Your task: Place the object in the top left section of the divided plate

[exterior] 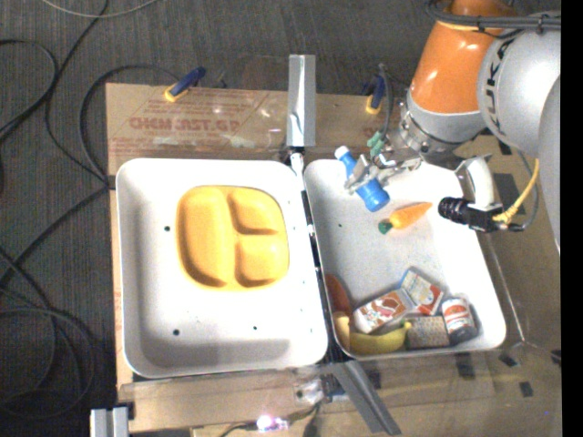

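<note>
The blue bottle (362, 180) with a white cap is in the upper part of the right bin (492, 289), and the hand (375, 166) is clenched on it, so it appears between the fingers. The yellow divided plate (233, 236) lies in the left bin (146, 335), well apart. To do this step well, I think the arm should lift the bottle clear over the two bin walls, then lower it into the top left section before releasing. A toy carrot (407, 215) lies just beside the bottle. Food packages (410, 312) sit in the lower corner. The worktop (137, 116) is brown board, and dark carpet with cables surrounds it.
</note>
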Controlling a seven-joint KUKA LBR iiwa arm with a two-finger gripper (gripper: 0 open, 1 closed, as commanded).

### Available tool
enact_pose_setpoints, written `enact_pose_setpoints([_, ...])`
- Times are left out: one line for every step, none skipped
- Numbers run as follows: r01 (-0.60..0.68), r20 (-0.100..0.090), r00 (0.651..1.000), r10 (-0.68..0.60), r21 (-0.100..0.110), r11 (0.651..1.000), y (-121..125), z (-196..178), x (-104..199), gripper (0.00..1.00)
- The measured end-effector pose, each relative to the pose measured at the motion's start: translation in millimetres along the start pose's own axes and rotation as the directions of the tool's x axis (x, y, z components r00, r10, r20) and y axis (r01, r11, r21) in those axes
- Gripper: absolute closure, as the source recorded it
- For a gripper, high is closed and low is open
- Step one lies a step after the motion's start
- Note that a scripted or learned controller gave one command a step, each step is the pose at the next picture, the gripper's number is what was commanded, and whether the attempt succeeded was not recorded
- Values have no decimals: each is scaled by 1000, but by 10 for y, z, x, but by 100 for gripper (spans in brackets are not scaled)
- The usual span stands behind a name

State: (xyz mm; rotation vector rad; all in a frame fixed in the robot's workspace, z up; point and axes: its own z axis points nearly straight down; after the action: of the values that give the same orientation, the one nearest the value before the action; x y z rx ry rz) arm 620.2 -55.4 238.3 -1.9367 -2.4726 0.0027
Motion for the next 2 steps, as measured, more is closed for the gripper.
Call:
enact_pose_setpoints([27,0,1000,-27,2,1000,356,556,676,100])
enact_pose_setpoints([27,0,1000,-27,1,1000,357,553,675,0])
